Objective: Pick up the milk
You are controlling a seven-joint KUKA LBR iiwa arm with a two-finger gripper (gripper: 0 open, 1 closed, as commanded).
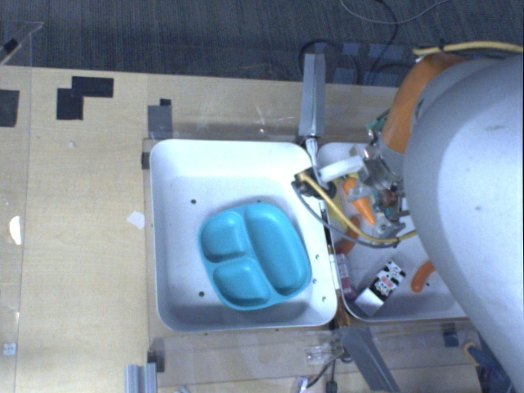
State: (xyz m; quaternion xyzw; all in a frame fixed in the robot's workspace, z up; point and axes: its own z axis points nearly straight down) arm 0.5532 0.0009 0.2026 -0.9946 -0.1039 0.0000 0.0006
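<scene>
**benchwatcher:** Since the milk (pixel 386 283) is the whole point, start there: it's the little cow-patterned carton lying on its side in the right bin (pixel 409 311), down near that bin's front edge, just right of the divider between the two bins. Its long axis runs on a diagonal, white end low and to the left at the front wall, spotted end up and to the right. An orange sausage-shaped thing (pixel 422 275) sits just beside it on the right.

**kuka_fan:** And the gripper?

**benchwatcher:** The gripper (pixel 378 196) hangs over the back part of the same bin, above an orange carrot-looking piece (pixel 362 208) and a loop of yellow cable (pixel 360 237). So the milk lies toward the front of the bench from the gripper, and a touch to the right, clearly apart from it. I'd guess the next move is a travel forward, plus a wrist turn to close across the carton's narrow side.

**kuka_fan:** Open or closed?

**benchwatcher:** Honestly can't tell (too much wrist clutter and the big grey arm (pixel 467 178) crowds it). Nothing visibly held. The blue divided plate (pixel 255 255) in the left bin (pixel 176 219) is well out of the way.
</scene>
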